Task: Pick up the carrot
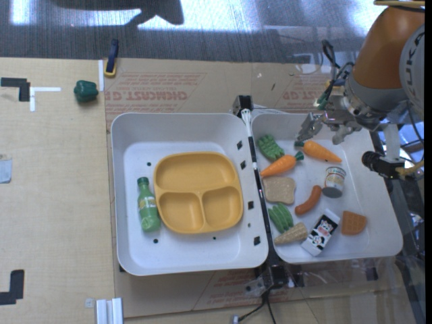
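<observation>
Orange carrot lay in the right bin, just above the bread slice and tip-to-tip with a second carrot. The gripper hovered right above that second carrot, fingers spread apart, nothing between them.

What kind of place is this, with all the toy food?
Probably a robotics lab bench: a grey and orange arm reaches over two white bins holding plastic play food, such as a carrot, on a cardboard-covered worktop.
</observation>
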You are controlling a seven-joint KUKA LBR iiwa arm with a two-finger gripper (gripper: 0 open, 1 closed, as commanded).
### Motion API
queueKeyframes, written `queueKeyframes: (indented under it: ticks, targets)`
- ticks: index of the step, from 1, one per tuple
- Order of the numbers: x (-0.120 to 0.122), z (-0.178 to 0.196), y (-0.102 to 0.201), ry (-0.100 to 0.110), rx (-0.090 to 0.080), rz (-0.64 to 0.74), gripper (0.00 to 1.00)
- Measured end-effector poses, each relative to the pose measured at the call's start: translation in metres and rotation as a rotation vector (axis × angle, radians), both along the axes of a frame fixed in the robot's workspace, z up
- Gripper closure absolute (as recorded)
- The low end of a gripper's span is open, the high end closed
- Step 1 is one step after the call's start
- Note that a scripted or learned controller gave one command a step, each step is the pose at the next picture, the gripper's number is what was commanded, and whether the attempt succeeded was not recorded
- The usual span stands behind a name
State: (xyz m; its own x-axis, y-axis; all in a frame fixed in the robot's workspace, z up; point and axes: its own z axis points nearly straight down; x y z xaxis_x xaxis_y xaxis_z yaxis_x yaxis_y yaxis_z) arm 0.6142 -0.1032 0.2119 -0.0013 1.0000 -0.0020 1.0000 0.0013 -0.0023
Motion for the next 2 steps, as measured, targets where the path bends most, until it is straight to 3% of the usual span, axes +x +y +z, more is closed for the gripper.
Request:
queueKeyframes:
  ticks: [1,2]
  targets:
    - [0.0355,-0.1197,-0.0551,-0.003,-0.001,-0.069,0.00]
    - [0.0359,-0.1103,-0.0560,-0.003,-0.003,-0.068,1.00]
